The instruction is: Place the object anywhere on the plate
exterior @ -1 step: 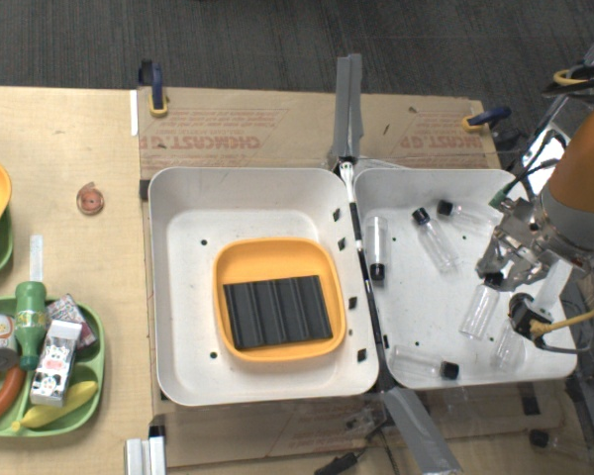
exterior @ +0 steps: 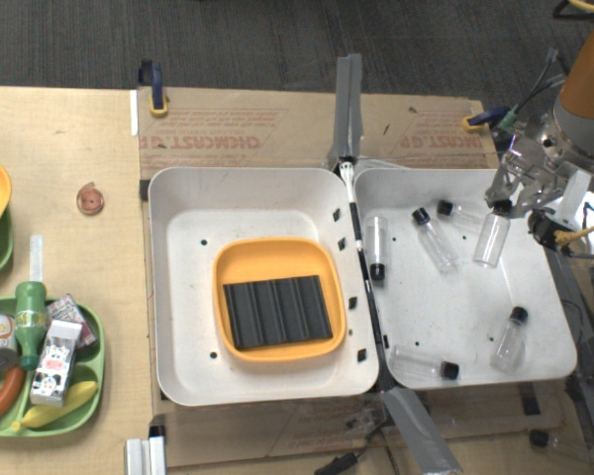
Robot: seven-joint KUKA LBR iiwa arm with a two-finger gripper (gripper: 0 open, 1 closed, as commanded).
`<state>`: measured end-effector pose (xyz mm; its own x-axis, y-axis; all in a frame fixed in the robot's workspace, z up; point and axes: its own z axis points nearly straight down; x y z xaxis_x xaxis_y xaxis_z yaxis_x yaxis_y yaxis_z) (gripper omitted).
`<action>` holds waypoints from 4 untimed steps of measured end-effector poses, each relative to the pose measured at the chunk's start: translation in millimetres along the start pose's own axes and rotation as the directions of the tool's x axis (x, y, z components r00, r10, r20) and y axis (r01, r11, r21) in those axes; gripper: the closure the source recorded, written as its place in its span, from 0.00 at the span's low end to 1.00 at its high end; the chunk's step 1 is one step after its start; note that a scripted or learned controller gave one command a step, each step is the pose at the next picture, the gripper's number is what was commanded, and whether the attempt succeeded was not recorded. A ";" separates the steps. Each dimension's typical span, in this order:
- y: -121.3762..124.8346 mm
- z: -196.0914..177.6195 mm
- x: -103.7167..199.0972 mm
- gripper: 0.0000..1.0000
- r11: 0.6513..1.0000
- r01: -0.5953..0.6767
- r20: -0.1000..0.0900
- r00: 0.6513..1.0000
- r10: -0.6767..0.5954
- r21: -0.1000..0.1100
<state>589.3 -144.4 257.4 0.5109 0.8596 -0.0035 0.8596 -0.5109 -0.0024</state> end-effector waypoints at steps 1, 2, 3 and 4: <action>72.5 13.1 13.7 1.00 0.954 0.299 0.000 0.954 -0.299 -0.002; 72.4 13.1 14.1 0.00 0.954 0.300 0.000 0.954 -0.300 -0.002; 76.8 -117.6 -37.2 0.00 0.918 0.397 0.000 0.918 -0.397 -0.002; 96.6 -176.5 -27.3 0.00 0.828 0.561 0.001 0.828 -0.561 -0.004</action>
<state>659.1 -216.9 433.8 -0.0591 0.9982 -0.0023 0.9983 0.0591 -0.0003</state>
